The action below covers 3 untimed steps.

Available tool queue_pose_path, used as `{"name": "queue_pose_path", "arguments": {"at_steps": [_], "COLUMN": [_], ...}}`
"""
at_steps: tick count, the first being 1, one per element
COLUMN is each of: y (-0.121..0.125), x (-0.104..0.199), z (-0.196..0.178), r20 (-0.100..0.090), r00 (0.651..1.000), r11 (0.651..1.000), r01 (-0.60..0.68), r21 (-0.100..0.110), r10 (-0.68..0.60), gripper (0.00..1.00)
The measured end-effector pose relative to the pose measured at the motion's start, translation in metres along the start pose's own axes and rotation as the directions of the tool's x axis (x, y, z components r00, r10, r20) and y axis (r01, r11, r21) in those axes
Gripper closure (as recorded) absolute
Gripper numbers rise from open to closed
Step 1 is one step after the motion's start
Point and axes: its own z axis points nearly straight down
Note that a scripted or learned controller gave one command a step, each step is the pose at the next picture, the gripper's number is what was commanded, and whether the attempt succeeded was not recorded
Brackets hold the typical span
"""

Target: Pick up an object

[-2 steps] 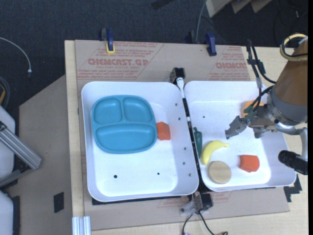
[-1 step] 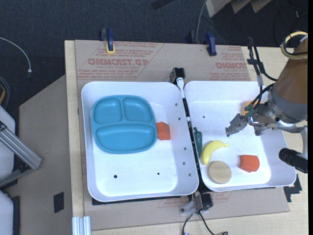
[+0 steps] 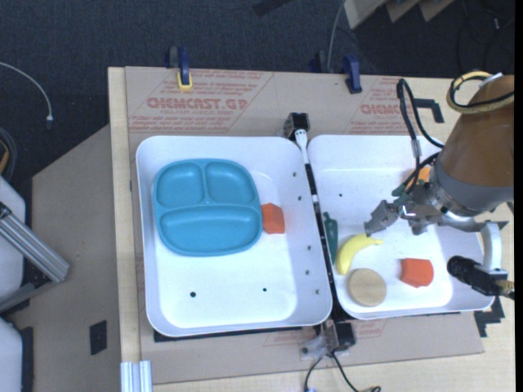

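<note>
In the right bin [image 3: 359, 158], my gripper [image 3: 400, 220] hangs over the white floor with its two grey fingers spread apart and nothing between them. A yellow banana [image 3: 351, 250] lies just below and to the left of the left fingertip [image 3: 379, 219], apart from it. A red-orange object [image 3: 417, 272] rests below the gripper near the bin's front. A tan round disc [image 3: 367, 287] lies at the front, touching the banana's lower end. A green object [image 3: 330, 233] lies along the bin's left wall.
The left bin [image 3: 221, 309] holds a blue divided plate [image 3: 206, 207] and a small orange block [image 3: 273, 219] at the plate's right side. The arm's grey and orange body [image 3: 482, 153] covers the right bin's right part. Cables run above it.
</note>
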Motion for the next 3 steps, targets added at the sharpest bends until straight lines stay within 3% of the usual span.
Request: {"name": "queue_pose_path", "arguments": {"at_steps": [2, 3], "y": [0.009, 0.009], "x": [0.004, 0.004], "z": [0.107, 0.096], "r20": [0.002, 0.002], "r00": [1.000, 1.000], "r11": [1.000, 1.000], "r01": [0.000, -0.001], "r21": [-0.007, -0.009], "r10": [0.000, 0.001], "gripper": [0.00, 1.00]}}
